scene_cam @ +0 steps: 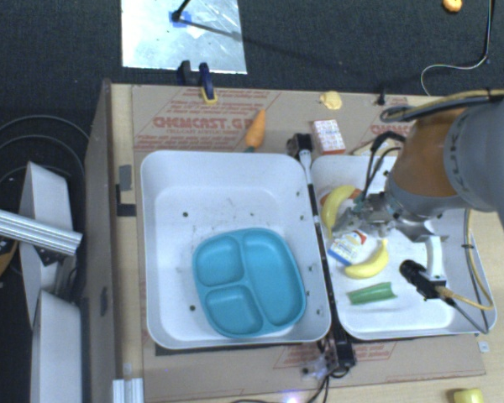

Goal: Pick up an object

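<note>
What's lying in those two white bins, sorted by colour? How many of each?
Blue: 1, the divided tray in the left bin
Yellow: 2, a banana and another banana in the right bin
Green: 1, a green piece
White with red and blue: 1, a small packet
Total: 5

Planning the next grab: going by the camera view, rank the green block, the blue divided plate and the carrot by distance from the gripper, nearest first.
From the gripper:
1. Green block, in the right bin, just below it.
2. Blue divided plate, in the left bin.
3. Carrot, on the cardboard beyond the bins.
</note>
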Available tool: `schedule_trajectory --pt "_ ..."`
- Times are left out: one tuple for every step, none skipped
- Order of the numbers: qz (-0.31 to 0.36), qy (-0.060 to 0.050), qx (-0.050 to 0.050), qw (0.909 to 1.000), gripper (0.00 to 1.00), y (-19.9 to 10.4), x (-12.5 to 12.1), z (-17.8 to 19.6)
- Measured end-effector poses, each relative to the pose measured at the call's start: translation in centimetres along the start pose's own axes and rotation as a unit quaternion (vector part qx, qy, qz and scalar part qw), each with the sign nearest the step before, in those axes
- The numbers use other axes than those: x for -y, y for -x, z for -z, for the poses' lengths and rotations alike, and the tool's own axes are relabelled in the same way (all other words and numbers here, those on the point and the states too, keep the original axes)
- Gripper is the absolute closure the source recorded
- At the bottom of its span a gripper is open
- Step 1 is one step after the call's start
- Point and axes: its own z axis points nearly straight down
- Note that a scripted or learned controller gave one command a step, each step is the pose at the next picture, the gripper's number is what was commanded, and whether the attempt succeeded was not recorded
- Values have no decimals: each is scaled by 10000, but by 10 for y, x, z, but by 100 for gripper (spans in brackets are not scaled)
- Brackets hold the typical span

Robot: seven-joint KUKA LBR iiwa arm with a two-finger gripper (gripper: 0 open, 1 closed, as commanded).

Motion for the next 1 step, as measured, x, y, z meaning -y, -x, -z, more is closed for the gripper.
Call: schedule_trajectory --pt "53 -218 -3 9997 0 -2 -75 -6"
